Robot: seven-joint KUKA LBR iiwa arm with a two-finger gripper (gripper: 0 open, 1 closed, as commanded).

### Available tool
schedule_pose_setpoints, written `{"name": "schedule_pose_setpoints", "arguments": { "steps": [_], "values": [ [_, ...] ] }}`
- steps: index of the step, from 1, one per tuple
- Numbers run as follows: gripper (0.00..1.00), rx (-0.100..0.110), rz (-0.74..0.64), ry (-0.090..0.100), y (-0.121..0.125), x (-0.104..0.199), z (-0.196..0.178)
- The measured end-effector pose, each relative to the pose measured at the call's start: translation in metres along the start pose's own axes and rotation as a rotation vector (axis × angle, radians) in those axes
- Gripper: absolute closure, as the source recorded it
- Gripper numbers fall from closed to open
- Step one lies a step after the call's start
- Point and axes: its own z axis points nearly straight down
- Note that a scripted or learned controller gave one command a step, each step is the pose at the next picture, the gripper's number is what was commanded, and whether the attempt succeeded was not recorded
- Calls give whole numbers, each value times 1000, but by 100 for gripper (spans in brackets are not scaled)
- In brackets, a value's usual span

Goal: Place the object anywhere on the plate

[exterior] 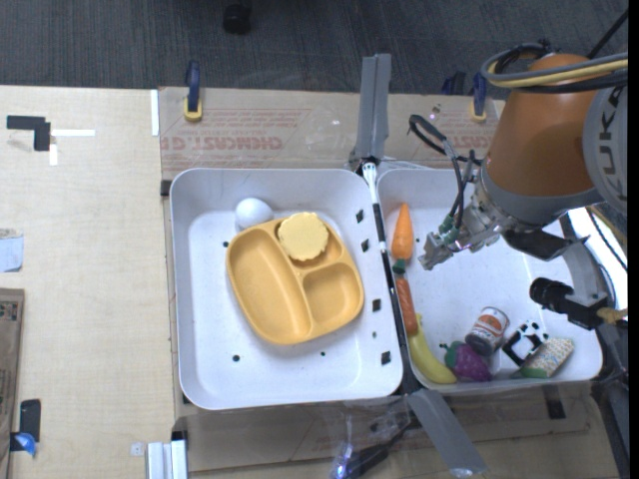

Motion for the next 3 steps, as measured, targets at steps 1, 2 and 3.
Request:
{"name": "schedule_pose_setpoints", "arguments": {
  "steps": [1, 2, 3],
  "values": [
    [100, 0, 90, 1, -45, -45, 7],
    [100, 0, 162, 0, -21, -24, 19],
    [100, 0, -29, 1, -32, 19, 46]
  ]
}}
